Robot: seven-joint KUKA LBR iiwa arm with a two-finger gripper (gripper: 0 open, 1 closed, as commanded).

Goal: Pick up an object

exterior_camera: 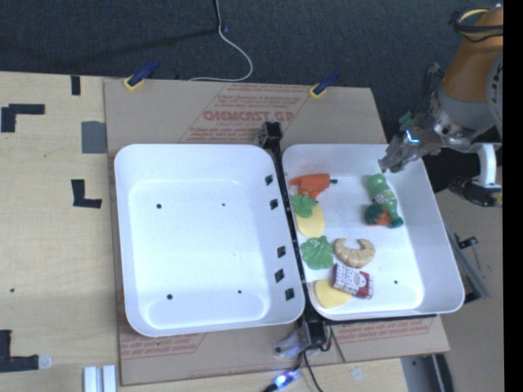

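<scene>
progress: nothing lifted yet | gripper [394, 160]: upper right of frame, over right bin [433, 219] rim, finger state cannot be told | nearest object: green toy [382, 199] just below-left (lying in bin) | left: descend, grasp, lift

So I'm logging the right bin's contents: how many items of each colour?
Orange: 1, carrot-shaped toy
Green: 3, by carrot, beside croissant, near pincer
Yellow: 2
Tan: 1, croissant
Red: 1, packet
Total: 8
</scene>
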